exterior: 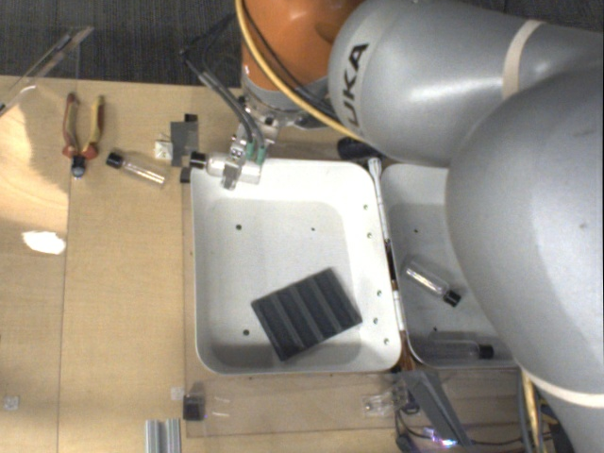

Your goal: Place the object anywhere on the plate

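On the bench, the arm (444,74) hides the right bin (425,253).

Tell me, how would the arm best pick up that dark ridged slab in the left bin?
Probably from straight above, jaws closing across the shorter width of the dark ridged slab. It lies flat and skewed on the floor of the left bin, clear of the walls, so its long edges are free; the wrist would need turning to match that skew.
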